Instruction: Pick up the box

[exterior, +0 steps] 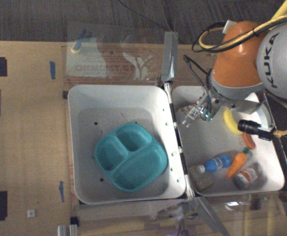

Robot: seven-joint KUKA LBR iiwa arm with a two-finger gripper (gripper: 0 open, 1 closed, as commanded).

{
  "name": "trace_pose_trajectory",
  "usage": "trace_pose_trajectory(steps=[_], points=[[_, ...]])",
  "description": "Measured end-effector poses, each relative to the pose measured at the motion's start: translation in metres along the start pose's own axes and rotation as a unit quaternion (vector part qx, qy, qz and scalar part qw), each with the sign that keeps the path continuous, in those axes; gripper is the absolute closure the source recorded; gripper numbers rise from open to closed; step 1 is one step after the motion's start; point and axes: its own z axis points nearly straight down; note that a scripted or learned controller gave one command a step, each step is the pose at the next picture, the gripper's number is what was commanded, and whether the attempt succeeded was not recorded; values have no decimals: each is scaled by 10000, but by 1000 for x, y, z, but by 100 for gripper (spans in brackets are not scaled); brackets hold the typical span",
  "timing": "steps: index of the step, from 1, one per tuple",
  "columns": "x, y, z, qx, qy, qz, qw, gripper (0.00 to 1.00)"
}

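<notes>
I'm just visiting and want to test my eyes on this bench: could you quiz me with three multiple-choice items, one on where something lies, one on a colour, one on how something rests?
1. Where is the teal divided plate?
A. In the left bin
B. In the right bin
C. On the bare bench

2. What colour is the bottle's cap?
A. Red
B. Blue
C. Green

3. How does the bottle rest?
A. Upright
B. Lying on its side
C. Hanging from the gripper

Answers: 1 A, the plate sits within the left bin. 2 B, the cap end is blue. 3 B, it lies flat on the floor of the right bin, beside the toy carrot.
</notes>
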Motion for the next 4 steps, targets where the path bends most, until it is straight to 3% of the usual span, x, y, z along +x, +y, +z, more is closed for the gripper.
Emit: trace_pose_trajectory(steps=[1, 2, 3, 4], points=[[-7, 50, -104, -5, -7, -994, 9950, 100], [-2, 16, 1, 3, 8, -1391, 9903, 100], [65, -88, 1, 11, 16, -865, 9963, 100], [30, -126, -54, 7, 0, -594, 9982, 100]])
